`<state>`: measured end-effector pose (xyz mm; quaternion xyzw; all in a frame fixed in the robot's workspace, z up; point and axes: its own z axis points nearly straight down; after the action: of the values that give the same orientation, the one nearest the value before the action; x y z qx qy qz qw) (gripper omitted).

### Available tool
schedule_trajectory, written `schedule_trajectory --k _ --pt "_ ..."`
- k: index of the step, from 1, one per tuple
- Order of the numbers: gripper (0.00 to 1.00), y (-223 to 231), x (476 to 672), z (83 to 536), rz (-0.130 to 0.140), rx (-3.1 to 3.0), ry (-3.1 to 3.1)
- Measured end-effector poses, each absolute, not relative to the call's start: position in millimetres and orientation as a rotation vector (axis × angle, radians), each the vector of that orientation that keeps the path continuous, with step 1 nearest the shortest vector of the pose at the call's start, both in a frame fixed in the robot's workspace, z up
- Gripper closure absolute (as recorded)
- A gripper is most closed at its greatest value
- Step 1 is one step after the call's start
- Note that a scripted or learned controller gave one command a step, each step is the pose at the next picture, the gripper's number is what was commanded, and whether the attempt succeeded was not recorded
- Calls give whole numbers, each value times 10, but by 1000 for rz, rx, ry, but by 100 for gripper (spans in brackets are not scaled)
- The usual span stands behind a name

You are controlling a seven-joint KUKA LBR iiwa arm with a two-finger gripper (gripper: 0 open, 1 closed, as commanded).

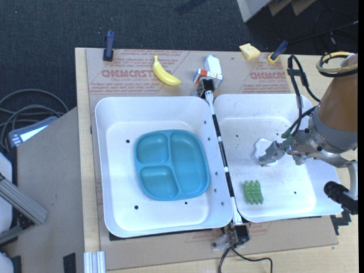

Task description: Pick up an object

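Note:
My gripper [268, 156] hangs low over the middle of the right bin [296, 110], at the end of the grey arm with its orange band [341, 104] coming in from the right. A small white lump [262, 147] lies right at the gripper's tip; whether it is touched or held I cannot tell. A bumpy green object [253, 191] lies on the bin floor, below and a little left of the gripper, apart from it. In the left bin [114, 124] a blue divided plate [171, 164] lies flat in the middle.
Behind the bins on the cardboard lie a yellow banana [165, 73], a small red and white item [208, 73], a yellow block [249, 52] and blue clips [108, 44]. A black divider strip [220, 152] runs between the bins. Cables [298, 78] hang near the arm.

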<state>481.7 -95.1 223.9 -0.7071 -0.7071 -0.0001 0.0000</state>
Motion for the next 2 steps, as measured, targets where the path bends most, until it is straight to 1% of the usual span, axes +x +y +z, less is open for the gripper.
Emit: schedule_trajectory --k 1,2 --pt "0 -637 4789 1843 1 -2221 -2219" --pt "0 -620 4791 1844 0 -2222 -2220"
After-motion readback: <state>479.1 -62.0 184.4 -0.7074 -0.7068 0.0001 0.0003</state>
